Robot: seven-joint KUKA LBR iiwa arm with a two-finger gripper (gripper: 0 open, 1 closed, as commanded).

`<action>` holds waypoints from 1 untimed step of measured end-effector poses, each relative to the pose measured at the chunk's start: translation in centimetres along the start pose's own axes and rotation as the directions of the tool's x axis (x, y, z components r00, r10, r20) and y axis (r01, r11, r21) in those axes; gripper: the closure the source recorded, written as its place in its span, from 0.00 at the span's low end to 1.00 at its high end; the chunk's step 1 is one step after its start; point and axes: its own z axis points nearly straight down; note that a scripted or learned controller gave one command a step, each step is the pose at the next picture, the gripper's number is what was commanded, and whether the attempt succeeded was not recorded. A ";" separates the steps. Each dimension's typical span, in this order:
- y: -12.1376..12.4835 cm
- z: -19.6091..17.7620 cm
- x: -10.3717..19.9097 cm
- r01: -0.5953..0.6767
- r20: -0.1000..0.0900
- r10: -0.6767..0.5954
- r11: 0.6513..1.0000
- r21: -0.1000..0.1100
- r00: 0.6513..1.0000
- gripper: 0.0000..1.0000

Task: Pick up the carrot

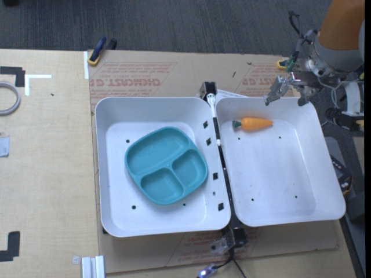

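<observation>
Desk [46, 201]: pale wood, with a cardboard sheet under both bins.
Right bin [301, 178]: white and shallow, touching the left bin along the middle seam.
Left bin [110, 201]: white, carrying the plate.
Arm [342, 22]: grey with an orange band, reaching in at the far right.
Plate [167, 165]: teal, three compartments, lying flat in the left bin.
Claw [287, 91]: above the right bin's far rim, fingers spread apart, nothing between them.
Carrot [255, 123]: orange, lying on its side in the far part of the right bin, green end pointing left, near the claw but apart from it.
</observation>
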 end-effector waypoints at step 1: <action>2.2 8.2 1.4 0.001 0.000 -0.001 1.000 0.001 1.000 0.00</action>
